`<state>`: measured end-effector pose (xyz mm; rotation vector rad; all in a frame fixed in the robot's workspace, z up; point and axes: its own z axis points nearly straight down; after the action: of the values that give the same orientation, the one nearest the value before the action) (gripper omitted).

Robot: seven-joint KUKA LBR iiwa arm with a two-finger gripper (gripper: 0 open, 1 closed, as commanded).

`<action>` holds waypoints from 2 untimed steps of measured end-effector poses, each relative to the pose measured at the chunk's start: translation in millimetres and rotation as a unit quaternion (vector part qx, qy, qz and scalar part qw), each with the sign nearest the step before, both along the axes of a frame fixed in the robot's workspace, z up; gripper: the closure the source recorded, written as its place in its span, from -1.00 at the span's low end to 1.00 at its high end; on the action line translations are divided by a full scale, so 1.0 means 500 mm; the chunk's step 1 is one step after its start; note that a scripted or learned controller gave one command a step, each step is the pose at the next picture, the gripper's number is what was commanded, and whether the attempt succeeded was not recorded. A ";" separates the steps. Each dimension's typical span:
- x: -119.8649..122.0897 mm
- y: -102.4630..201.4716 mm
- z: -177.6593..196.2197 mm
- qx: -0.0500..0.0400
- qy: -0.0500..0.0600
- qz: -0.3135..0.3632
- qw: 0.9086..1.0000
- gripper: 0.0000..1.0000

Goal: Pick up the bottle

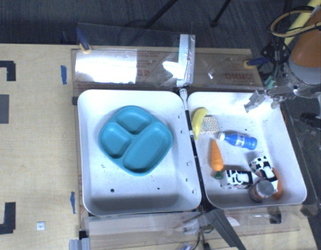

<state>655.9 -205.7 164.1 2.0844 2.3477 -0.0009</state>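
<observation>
End effector grip state unclear, above right bin's far edge; blue bottle, white cap, lying flat.

— What sort of place is this?
— A robotics lab. 2 white bins sit on a plywood bench marked with black tape, tripod legs stand on dark carpet, and loose cables hang beside a grey arm.

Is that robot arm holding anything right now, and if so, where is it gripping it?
Nothing is held. The tool hangs over the right bin's far edge, apart from the blue bottle, which lies on the bin floor.
</observation>
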 end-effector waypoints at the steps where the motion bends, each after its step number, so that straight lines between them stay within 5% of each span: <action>1: -0.096 0.080 -0.115 0.002 0.004 -0.119 0.993 -1.00; 2: -0.184 0.125 -0.156 0.002 -0.001 -0.292 0.956 -1.00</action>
<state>563.8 -143.4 86.1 2.6796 1.6367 0.0047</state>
